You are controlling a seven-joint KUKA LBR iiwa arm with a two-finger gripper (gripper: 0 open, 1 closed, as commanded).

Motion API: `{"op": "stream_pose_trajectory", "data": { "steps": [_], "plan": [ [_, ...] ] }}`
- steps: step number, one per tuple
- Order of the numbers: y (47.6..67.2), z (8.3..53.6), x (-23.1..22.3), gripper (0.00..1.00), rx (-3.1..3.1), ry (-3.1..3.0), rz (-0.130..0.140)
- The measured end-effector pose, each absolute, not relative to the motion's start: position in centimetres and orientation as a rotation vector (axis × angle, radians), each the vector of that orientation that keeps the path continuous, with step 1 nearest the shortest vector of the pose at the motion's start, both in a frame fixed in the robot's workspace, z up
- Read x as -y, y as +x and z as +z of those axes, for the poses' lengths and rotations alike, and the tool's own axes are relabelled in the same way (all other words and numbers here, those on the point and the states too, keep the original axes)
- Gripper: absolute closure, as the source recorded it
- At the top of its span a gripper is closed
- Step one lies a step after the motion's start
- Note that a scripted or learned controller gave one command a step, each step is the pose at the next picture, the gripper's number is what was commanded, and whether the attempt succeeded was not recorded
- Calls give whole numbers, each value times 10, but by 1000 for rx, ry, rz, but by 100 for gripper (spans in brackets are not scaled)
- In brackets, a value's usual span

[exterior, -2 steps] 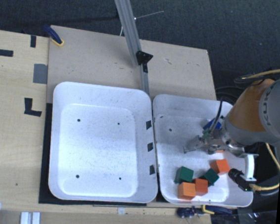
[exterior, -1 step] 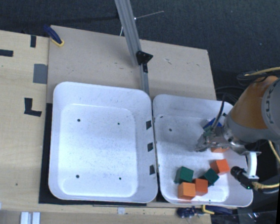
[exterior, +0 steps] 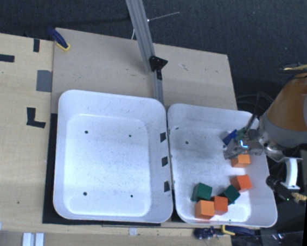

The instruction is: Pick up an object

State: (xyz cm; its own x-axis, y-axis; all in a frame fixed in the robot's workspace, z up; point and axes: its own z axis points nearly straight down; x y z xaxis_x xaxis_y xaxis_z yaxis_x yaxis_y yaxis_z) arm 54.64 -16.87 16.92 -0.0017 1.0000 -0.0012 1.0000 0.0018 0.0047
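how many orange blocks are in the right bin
4. One small orange cube sits just under the hand; one near the right wall; two side by side near the front wall by the green blocks. The hand may hide more.

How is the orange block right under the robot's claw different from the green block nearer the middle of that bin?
The orange block lies by the bin's far right side, right under the gripper; the green block lies lower and nearer the bin's middle. The orange block sits apart from the other blocks; the green block lies close to an orange block below it. Both look like small cubes in the right bin.
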Motion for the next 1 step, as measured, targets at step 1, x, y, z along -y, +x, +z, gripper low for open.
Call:
{"op": "stream_pose_trajectory", "data": {
  "steps": [1],
  "plan": [
    [540, 217, 164, 100, -2221, 2217, 3]
  ]
}}
